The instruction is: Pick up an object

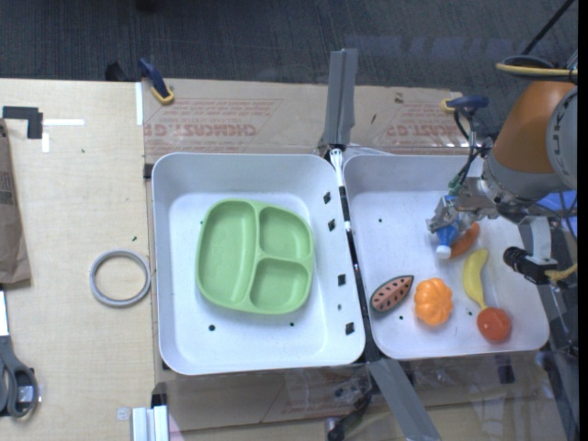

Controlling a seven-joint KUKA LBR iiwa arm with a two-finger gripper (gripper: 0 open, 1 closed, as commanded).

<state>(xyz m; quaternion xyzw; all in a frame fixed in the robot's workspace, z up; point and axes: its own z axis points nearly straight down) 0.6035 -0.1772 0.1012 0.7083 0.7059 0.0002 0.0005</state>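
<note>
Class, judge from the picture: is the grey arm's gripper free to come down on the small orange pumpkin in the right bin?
Probably yes: the small orange pumpkin lies uncovered, with small gaps to its neighbours, and the gripper hovers nearby.

We see a dark grey carpet floor (276, 16) running across the top. Below it sits a pale wood bench (73, 209), with brown printed cardboard (230, 118) taped over its middle part. A roll of tape (119, 277) lies on the wood to the left, a brown paper bag (11, 209) pokes in at the left edge, and scissors (16, 384) sit bottom left. Lighting's even, no hard shadows.
</note>
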